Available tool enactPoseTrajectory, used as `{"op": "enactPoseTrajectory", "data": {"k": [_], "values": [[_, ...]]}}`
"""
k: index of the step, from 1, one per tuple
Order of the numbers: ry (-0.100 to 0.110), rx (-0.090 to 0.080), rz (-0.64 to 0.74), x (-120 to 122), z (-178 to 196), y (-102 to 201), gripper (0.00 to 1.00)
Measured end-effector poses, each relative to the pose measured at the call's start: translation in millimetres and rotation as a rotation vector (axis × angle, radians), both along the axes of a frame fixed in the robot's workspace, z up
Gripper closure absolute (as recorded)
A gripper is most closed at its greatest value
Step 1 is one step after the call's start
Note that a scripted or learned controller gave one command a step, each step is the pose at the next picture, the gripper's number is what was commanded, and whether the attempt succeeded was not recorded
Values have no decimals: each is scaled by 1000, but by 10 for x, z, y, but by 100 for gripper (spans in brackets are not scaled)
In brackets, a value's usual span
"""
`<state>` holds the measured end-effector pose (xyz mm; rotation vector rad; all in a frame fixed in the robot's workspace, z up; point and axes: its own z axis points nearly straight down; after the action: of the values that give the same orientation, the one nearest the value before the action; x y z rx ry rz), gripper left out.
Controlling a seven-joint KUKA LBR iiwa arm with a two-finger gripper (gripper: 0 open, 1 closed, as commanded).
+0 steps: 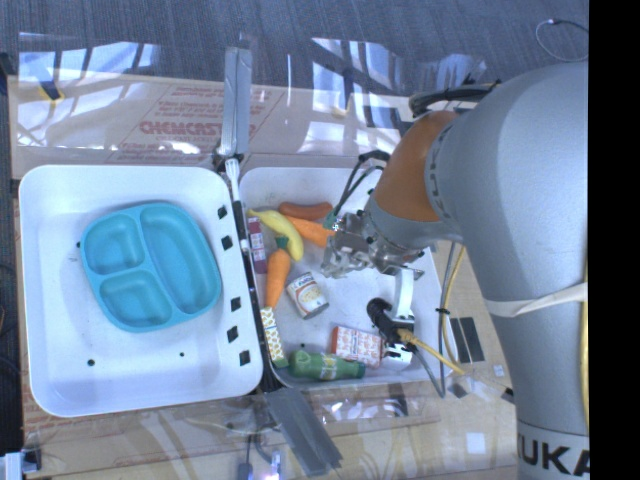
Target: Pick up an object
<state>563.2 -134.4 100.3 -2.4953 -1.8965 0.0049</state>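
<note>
My gripper (338, 256) hangs low in the right bin (300, 180), just right of the pile of play food. A yellow banana (277, 231) lies to its left, with an orange carrot (306, 210) above it and another carrot (313, 232) close to the gripper. A third carrot (277, 276) lies upright by the bin's left wall. Below the gripper sits a small can (307, 295). Nothing is visibly held.
A red-and-white box (357, 344) and a green bottle (326, 366) lie at the right bin's front edge. A dark red packet (256, 240) leans on its left wall. The left bin (40, 298) holds a blue divided plate (150, 265).
</note>
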Motion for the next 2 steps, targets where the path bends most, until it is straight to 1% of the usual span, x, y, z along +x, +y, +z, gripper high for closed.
{"op": "enactPoseTrajectory", "data": {"k": [1,2], "values": [[-3,-3,111,-19,47,-456,100],[-3,-3,111,-19,46,-455,0]]}}
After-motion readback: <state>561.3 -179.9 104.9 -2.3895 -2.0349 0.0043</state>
